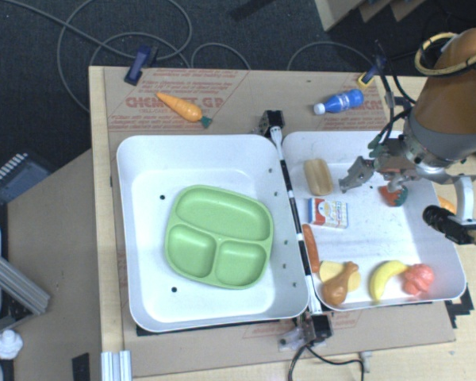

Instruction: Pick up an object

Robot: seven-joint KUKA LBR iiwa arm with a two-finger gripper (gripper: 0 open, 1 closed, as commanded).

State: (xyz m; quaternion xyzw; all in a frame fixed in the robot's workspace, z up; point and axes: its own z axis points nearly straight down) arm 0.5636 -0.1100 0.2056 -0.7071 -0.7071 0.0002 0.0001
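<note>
The likeliest target is the small red toy (392,196), lying in the right bin (381,145) toward its 2 o'clock corner, directly under the pincer (378,178). It looks like a light, stiff plastic piece, partly hidden, so its shape is hard to read; I judge it would be easiest to take across its narrow width, though a smooth surface may slip.

The pincer hangs just above it with its two grey fingers splayed wide, one reaching toward 9 o'clock, and nothing between them.

Outward from there: a tan bread roll (318,176) at 10 o'clock of the bin, a small printed carton (328,213) near the middle, a red-orange sausage (309,245) along the left wall, then a drumstick (339,281), a banana (386,277) and a pink toy (418,279) along the 6 o'clock edge. The left bin (143,165) holds a green divided plate (218,236). On the bench (230,94) beyond the bins lie a carrot (182,106) and a blue bottle (339,102).
</note>
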